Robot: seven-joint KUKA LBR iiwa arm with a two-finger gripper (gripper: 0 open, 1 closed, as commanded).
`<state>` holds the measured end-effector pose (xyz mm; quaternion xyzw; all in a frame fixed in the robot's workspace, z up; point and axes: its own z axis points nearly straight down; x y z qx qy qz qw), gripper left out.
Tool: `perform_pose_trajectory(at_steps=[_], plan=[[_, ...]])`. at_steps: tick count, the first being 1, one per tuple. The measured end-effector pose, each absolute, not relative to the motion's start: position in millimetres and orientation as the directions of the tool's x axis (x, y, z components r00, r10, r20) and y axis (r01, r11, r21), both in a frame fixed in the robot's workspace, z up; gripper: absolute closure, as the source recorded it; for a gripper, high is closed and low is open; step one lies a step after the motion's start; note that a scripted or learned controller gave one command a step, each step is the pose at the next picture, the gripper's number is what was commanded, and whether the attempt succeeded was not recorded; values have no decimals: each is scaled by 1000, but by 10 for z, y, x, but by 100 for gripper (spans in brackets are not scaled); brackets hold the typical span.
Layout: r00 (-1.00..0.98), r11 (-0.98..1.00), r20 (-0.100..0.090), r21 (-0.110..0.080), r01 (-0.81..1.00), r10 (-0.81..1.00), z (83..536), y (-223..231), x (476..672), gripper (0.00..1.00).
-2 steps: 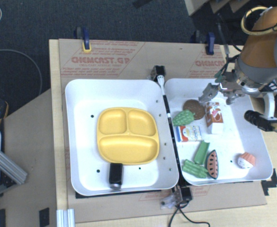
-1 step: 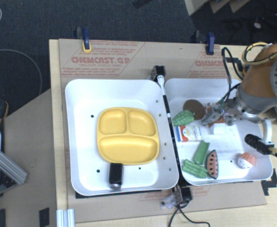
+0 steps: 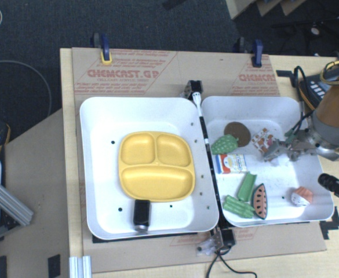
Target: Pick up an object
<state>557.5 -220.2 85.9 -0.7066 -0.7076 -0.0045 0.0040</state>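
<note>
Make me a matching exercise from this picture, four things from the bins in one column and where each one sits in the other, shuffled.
Things:
1. yellow divided plate
2. black rectangular object
3. brown round disc
4. watermelon slice toy

Places:
A. right bin, far part
B. left bin, middle
C. right bin, near edge
D. left bin, near edge, just below the plate

Pairs: 1-B, 2-D, 3-A, 4-C

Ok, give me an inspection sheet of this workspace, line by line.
Surface: bench with left bin and right bin.
Job's things: right bin holds brown disc, toy carton, watermelon slice, green pieces, orange toy.
Clutter: yellow divided plate, black block in left bin.
Grippers: gripper low over right bin.
Cables: black cable.
Surroundings: dark carpet.
</note>
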Motion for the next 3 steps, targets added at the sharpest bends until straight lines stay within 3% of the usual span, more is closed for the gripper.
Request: perform_pose_trajectory(at_steps=[1, 2, 3], plan=[[3, -3, -6, 12, 1000, 1000, 2680, -2192, 4782, 0], [0, 0, -4, 6, 1000, 1000, 2697, -2183, 4804, 100], [-8, 8, 6, -6, 1000, 1000, 2242, -1340, 4793, 100]])
